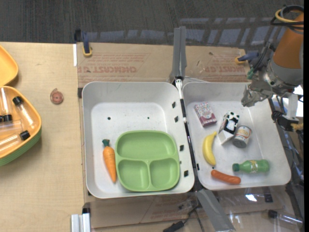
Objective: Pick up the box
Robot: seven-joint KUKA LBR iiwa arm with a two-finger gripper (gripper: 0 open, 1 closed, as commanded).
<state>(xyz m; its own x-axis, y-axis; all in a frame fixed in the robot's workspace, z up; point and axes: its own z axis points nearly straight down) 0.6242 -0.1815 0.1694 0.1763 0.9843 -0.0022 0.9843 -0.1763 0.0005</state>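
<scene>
Camera view: hand (251,96) poised above the right bin's (280,144) far corner, its opening impossible to tell. Box (205,114), pink and lying flat, sits well to the hand's left and nearer the camera, apart from the banana (209,150) and can (242,136), so approach from above looks unobstructed.

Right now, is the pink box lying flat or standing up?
Lying flat. The pink box rests on its broad face on the floor of the right bin, its printed top facing the camera.
</scene>
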